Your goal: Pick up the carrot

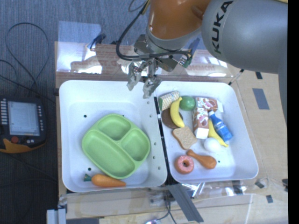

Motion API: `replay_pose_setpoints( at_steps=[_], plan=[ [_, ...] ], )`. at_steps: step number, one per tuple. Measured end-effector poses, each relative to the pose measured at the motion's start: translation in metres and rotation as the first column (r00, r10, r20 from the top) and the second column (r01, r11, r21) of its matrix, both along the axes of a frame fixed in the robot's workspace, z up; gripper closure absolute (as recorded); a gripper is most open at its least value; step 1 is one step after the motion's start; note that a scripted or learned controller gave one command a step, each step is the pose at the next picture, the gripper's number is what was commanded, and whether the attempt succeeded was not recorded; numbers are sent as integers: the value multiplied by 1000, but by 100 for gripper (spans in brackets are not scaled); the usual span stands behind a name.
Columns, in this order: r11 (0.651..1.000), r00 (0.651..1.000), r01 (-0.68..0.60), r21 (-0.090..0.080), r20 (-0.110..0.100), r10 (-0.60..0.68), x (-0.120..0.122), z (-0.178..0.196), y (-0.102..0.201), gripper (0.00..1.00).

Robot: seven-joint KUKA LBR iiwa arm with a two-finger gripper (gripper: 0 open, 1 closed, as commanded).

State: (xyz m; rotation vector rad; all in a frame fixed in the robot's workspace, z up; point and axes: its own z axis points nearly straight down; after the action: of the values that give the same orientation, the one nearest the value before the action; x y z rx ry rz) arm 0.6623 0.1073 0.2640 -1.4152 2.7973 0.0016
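At the far left, off the counter, a teach pendant (22, 123) lies on blue-grey carpet (28, 13) with a black cable looping above it. The left bin (70, 125) holds a green divided plate (117, 145) near its middle; the carrot (107, 181) lies on its side in the bin's front left corner, just in front of the plate's front edge and close to the bin's front wall, its green stub pointing left. The gripper (142, 84) hangs above the back edge of the bins, near the divide between them, its fingers apart and nothing between them; it is well apart from the carrot. Judgement: the step in hand is the approach. A sound grasp would require travel to the front left corner, the fingers turned across the carrot's short axis, and descent onto its thicker mid-body; the plate rim and the front wall leave little clearance on either side. The right bin (243, 143) holds crowded toy food, including a banana (176, 113), a blue bottle (220, 127), a doughnut (185, 164) and a slice of bread (185, 137). The bins are smooth white plastic; the counter (261, 101) appears to be wood and board.
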Motion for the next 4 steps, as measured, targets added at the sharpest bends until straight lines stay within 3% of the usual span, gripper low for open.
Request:
replay_pose_setpoints(
  at_steps=[1,2,3,4],
  plan=[
    [1000,1000,8,1,-5,-8,6,-29,22,100],
    [982,982,-186,-1,1,186,2,9,75,100],
    [970,970,-245,1,-7,245,4,-42,117,100],
    [971,971,-240,7,4,240,7,-28,118,100]
  ],
)
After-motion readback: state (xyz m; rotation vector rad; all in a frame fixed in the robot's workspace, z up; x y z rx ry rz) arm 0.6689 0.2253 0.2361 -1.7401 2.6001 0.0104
